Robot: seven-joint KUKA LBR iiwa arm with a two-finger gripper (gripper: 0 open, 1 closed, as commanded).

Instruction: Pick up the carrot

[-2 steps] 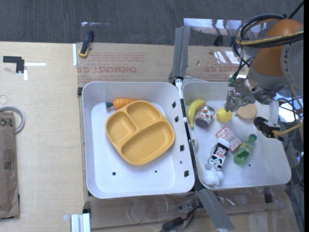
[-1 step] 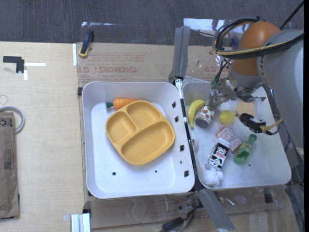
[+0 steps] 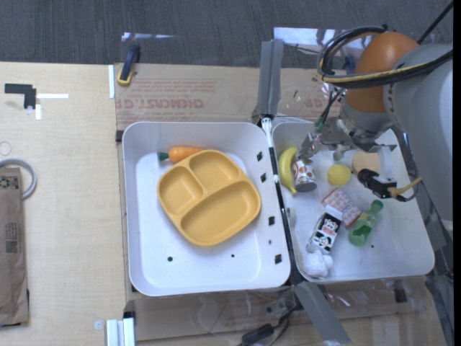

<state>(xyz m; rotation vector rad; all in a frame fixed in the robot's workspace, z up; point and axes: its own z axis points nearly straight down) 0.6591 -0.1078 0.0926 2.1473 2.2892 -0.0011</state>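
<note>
Camera view: cardboard (image 3: 216, 92) behind bins reads "CHEMCAST".

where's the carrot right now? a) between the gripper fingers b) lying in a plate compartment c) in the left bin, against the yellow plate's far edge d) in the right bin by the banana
c: the carrot lies on the left bin floor at the yellow divided plate's far rim.

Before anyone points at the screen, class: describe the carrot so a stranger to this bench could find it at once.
Start at the left white bin, which holds a yellow divided plate. At the plate's far left rim, toward the bin's back corner, lies the carrot, touching the plate. It is the bin's only orange thing, small and tapered, with a green tip.
</note>
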